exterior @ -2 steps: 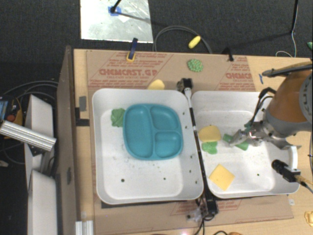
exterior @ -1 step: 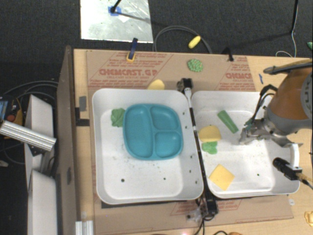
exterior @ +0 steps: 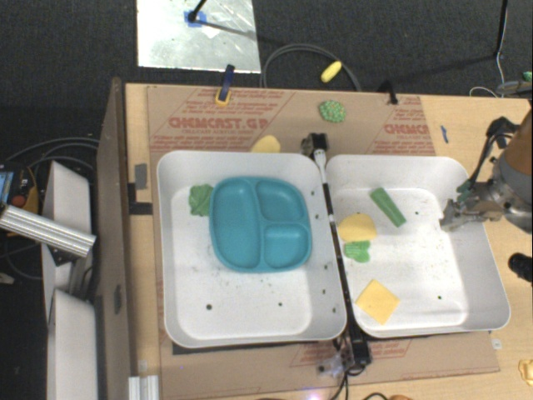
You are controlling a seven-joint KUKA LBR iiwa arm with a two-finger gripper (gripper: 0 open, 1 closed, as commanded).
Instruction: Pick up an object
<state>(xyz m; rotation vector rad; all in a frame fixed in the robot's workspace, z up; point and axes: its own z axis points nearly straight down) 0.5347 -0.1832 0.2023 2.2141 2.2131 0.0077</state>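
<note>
The right bin holds a green stick-shaped piece, a yellow rounded piece with a small green leafy piece touching its lower edge, and a yellow square slice. My gripper hangs at the right bin's right rim, apart from all of these and roughly level with the green stick. Nothing shows between its fingers.
The left bin holds a blue divided plate and a green leafy piece at the plate's left. On the cardboard behind the bins lie a yellow piece and a green round piece. A metal divider separates the bins.
</note>
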